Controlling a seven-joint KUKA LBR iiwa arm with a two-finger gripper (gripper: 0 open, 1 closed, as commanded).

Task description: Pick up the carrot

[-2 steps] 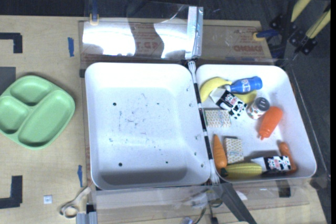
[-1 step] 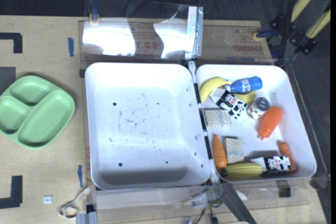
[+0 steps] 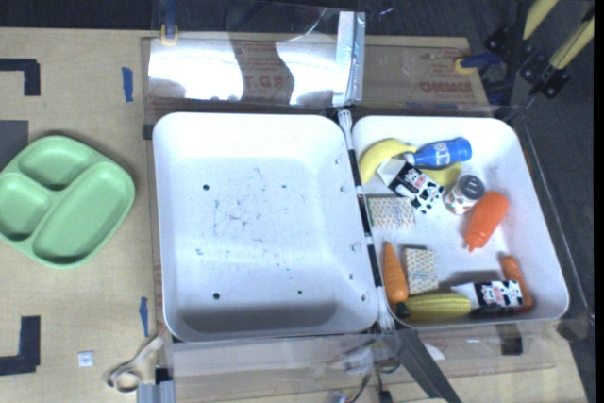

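The carrot (image 3: 394, 272) lies in the right bin (image 3: 540, 193), along its left wall, just beside a corn cob (image 3: 437, 305) and a cracker (image 3: 420, 267). A green plate (image 3: 62, 200) sits on the surface (image 3: 75, 90). The pincer's state I cannot tell.

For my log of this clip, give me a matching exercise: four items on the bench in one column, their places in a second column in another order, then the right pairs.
Items:
1. carrot
2. blue bottle
3. green divided plate
4. corn cob

Places:
A. far part of the right bin
B. on the bench, left of both bins
C. near edge of the right bin
D. left wall of the right bin, beside the waffle

Pairs: 1-D, 2-A, 3-B, 4-C
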